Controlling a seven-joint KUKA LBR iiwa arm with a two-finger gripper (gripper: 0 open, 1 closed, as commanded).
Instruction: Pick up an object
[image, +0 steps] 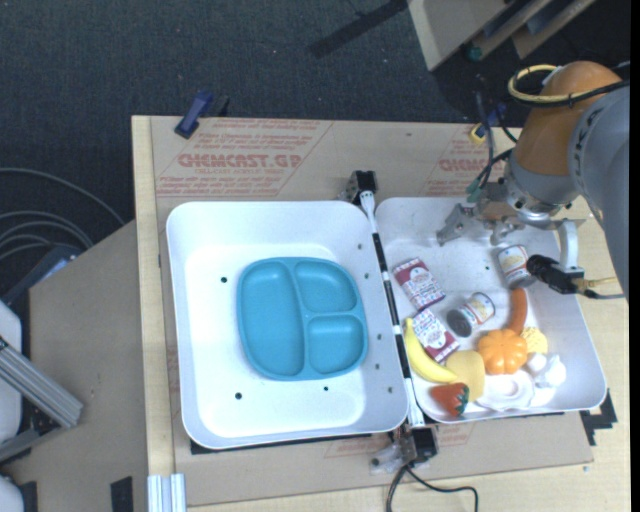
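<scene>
**Presently: bench stock, two bins, arm over the right one**

Camera view, looking down at a slant.

- Desk (250, 150): brown board with red lettering, carrying two shallow white bins side by side.
- Left bin (200, 400): holds one blue divided plate (300, 317), three compartments, lying flat near the middle.
- Right bin (585, 375): holds the loose objects, crowded toward its near half.
 - Two small cartons with dark red labels, one (416, 281) just beside the dividing wall, the other (434, 334) nearer the front.
 - Small can (470, 315) on its side, dark end showing.
 - Banana (430, 362) along the front left, touching the second carton.
 - Orange pumpkin-shaped toy (503, 349), beside an orange sausage-shaped piece (518, 306).
 - Red strawberry-like piece (452, 397) and pale items at the front rim, too jumbled to tell apart.
 - Small jar (512, 261) with a light label, toward the far right.
- Arm (560, 130): grey with an orange band, reaching in from the right over the far end of the right bin.
- Gripper (487, 222): low over the bin's far part, just beside the jar. Fingers: opening cannot be told; nothing seen between them.
</scene>
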